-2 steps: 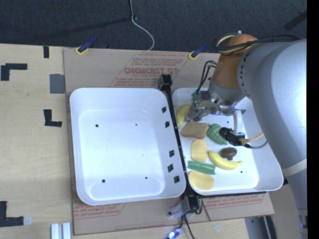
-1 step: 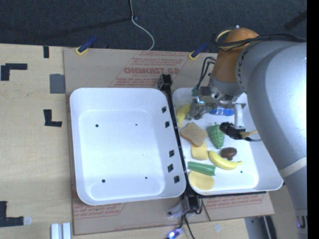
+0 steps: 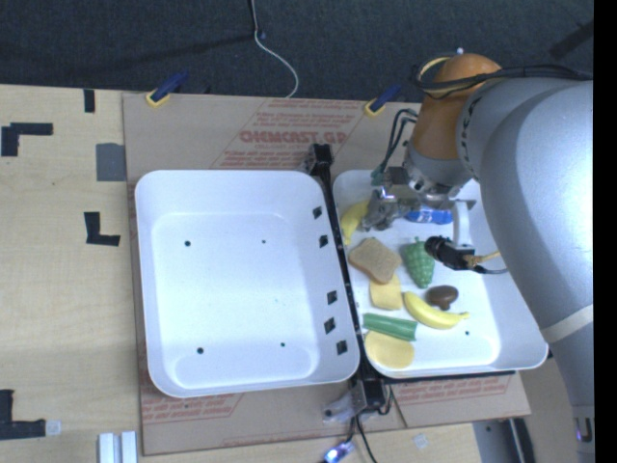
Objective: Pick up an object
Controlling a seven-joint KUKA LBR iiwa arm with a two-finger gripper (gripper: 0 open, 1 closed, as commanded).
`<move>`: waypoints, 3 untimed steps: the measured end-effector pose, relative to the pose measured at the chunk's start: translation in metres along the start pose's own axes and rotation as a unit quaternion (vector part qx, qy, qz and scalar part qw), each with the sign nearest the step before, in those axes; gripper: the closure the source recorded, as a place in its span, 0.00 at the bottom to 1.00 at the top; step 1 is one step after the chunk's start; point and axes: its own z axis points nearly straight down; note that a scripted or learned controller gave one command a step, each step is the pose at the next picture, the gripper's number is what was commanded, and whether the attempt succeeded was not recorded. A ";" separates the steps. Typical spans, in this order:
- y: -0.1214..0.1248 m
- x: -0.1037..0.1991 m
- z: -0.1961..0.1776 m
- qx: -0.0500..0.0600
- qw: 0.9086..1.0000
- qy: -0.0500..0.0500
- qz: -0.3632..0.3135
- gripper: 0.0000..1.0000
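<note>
Over the right bin (image 3: 482,355) the grey arm (image 3: 540,172) bends down from the right, hiding that bin's far corner; its jaws (image 3: 378,210) hang above the bread slice (image 3: 374,258), their spread impossible to tell.

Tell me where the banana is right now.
The banana lies in the right bin, toward its near edge in the camera view, just below a small brown object and right of the green piece.
</note>
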 end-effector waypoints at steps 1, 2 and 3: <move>0.000 -0.001 0.003 0.002 1.000 -0.001 0.000 1.00; 0.001 -0.008 0.004 0.000 1.000 0.002 -0.001 1.00; 0.001 -0.006 0.003 -0.001 1.000 -0.001 0.000 1.00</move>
